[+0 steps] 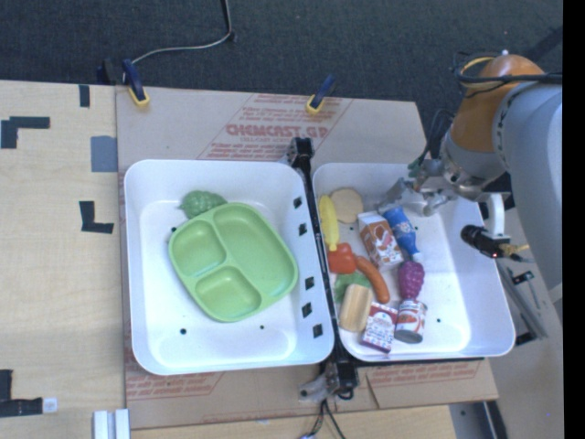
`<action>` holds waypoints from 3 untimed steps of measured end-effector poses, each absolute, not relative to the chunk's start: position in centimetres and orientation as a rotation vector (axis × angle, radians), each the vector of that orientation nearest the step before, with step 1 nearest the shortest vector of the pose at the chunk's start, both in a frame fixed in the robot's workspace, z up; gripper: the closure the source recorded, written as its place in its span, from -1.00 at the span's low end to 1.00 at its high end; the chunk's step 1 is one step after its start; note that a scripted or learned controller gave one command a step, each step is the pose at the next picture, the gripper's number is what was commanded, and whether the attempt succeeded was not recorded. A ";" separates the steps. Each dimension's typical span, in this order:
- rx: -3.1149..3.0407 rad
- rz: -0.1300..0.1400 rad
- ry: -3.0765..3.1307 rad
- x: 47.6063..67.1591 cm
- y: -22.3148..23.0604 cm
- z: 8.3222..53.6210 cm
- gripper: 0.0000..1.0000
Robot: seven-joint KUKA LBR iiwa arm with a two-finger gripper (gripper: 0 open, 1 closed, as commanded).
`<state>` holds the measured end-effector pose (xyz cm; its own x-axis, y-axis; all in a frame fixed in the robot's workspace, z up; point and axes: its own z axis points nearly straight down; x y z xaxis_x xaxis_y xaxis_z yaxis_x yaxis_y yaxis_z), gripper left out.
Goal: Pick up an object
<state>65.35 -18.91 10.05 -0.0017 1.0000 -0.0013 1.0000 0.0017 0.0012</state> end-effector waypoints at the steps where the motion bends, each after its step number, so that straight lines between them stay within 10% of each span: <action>1: 2.217 -0.001 2.218 63.2 -10.9 8.6 -1.00; 3: 2.216 0.005 2.216 54.6 -10.2 8.7 -1.00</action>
